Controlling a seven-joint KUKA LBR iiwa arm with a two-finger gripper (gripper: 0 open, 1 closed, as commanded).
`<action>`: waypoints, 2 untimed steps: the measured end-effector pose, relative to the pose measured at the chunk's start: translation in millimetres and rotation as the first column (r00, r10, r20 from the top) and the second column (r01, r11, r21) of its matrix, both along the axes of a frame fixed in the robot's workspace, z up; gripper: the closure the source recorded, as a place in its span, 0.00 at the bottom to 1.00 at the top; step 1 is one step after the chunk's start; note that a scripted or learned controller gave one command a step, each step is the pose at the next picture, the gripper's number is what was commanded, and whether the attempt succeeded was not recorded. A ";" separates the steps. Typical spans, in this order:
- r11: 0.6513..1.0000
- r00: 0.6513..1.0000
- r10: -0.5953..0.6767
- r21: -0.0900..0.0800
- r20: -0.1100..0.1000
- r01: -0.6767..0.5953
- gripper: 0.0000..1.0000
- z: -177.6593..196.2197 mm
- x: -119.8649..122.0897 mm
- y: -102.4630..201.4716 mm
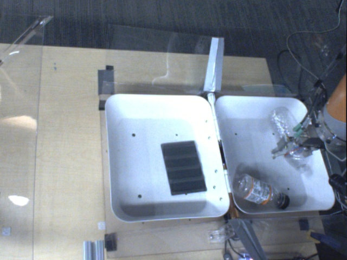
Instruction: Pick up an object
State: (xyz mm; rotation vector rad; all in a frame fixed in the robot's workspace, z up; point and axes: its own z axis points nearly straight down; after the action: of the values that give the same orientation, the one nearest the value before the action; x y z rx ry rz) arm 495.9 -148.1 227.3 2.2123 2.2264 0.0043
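Camera view: we see nothing lifted yet, so the pick is all ahead. A clear plastic bottle lies on its side near the front of the right bin; a dark ribbed block rests in the left bin. The gripper hangs low over the right bin's far side, the arm reaching in from the right, among clear crinkled plastic. We cannot tell its grip state.

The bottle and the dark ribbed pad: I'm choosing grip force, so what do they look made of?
The bottle looks like clear, glossy thin plastic: the white bin shows through it, with glints. The dark ribbed pad looks matte black, perhaps rubber or foam; its ridges give no shine.
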 end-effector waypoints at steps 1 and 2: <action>0.997 0.997 0.082 0.000 0.006 -0.082 0.00 -137.7 73.2 -17.5; 0.995 0.995 0.102 -0.002 0.003 -0.102 0.00 -79.4 65.0 -56.7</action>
State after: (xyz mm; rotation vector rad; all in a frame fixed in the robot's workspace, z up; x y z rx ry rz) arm 560.8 -204.8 147.9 2.0933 2.3343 0.0066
